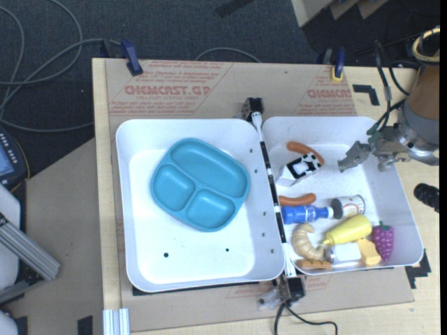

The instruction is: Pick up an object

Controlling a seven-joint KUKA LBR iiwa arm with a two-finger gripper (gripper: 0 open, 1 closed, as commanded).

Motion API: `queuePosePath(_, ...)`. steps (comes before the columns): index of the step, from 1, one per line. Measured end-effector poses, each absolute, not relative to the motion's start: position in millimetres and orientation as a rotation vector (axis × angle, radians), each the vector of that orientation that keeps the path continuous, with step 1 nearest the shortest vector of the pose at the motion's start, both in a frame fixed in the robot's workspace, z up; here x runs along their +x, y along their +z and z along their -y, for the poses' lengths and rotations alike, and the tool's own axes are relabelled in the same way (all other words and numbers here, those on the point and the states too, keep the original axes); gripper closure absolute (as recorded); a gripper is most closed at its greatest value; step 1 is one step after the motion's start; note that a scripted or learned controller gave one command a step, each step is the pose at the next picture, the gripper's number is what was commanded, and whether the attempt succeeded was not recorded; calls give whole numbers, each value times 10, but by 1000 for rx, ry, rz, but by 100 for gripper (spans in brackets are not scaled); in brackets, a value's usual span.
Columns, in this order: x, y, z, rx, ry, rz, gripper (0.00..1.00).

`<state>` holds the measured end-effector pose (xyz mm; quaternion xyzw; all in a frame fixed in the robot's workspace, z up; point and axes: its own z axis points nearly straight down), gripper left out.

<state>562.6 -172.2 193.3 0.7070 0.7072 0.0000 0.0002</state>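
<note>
Smooth, glossy plastic on the blue divided plate [200, 183] — same sheen on the white bin [133, 187] beneath it. Beside that bin, the table [105, 208] looks like matt, pale wood.

A robotics lab: clamped bench board [209, 82], loose cables [42, 54] on dark carpet.

The arm [424, 110] is cut off by the right edge, and its jaws are too blurred to read.

Right bin [401, 187]: upper right floor open for entry; lower half crowded by bottle [318, 212], croissant [305, 241], yellow bottle [347, 229], grapes [383, 239], touching or just beside each other.
</note>
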Motion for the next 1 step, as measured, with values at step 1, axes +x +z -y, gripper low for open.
queuePosePath(1, 6247, 1359, 1120, 2216, 3, -2230, 0)
